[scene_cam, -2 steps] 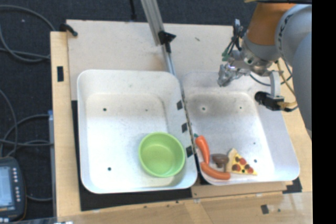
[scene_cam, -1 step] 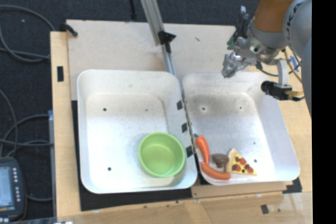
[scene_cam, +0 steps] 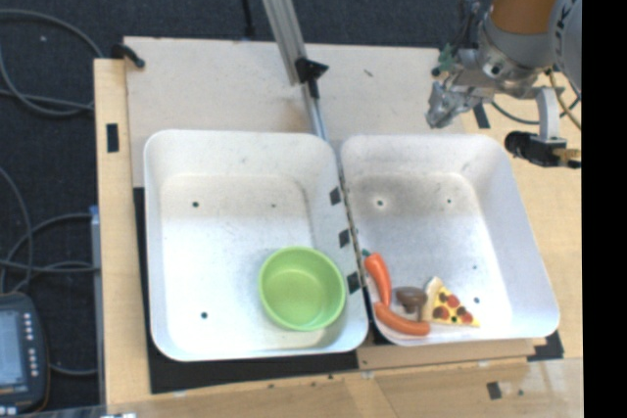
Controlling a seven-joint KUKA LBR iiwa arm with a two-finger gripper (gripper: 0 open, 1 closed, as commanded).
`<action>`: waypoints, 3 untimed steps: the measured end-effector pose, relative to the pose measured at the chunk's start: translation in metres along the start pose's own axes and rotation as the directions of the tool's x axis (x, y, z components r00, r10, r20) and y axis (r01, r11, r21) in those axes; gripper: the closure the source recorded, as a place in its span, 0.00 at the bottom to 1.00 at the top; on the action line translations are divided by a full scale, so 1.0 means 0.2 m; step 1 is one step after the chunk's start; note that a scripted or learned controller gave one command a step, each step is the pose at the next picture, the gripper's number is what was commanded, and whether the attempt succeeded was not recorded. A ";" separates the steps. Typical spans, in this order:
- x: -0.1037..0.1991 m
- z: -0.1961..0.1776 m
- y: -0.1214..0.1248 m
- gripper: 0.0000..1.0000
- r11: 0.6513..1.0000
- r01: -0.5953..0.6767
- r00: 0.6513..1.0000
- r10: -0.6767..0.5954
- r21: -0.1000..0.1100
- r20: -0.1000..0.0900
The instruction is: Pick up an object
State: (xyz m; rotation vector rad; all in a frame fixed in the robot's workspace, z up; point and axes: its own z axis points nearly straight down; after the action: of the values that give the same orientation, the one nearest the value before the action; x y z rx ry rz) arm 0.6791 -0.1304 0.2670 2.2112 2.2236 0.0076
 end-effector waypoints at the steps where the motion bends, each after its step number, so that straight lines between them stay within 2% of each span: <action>1: 0.22 0.06 -0.09 1.00 1.000 0.000 1.000 0.000 0.007 0.000; 2: 0.47 0.08 -0.15 1.00 1.000 0.001 1.000 -0.001 0.008 -0.001; 3: 0.69 0.04 -0.31 1.00 1.000 0.002 1.000 -0.002 0.008 -0.003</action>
State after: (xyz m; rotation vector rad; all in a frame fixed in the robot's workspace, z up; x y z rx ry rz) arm 0.6174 0.0068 0.2583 2.2146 2.2308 0.0019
